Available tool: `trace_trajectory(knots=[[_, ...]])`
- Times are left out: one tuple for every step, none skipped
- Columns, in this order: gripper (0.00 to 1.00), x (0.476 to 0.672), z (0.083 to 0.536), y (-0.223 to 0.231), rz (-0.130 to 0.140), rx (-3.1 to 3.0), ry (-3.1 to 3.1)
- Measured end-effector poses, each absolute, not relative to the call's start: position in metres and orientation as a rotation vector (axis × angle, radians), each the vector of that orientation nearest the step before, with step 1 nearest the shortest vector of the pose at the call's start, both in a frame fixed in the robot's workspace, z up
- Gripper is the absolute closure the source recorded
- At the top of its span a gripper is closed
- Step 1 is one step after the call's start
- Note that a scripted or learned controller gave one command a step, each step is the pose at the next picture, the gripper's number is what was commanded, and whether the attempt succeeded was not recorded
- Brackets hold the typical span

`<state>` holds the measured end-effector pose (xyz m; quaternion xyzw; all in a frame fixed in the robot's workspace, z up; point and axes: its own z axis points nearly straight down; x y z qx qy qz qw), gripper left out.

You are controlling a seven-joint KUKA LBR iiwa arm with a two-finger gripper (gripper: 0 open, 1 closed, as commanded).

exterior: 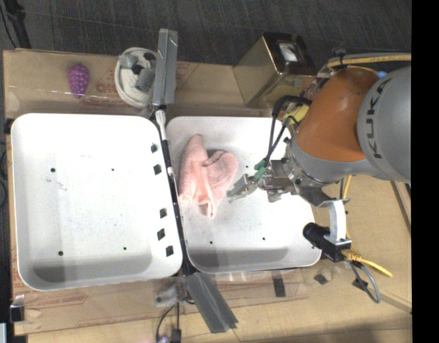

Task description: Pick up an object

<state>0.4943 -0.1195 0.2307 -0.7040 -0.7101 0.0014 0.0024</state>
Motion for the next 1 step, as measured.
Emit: trace_trajectory(knots=[[0.00,0.5408,0.1755,-0.1002,0.006,-2.134,-2.299]])
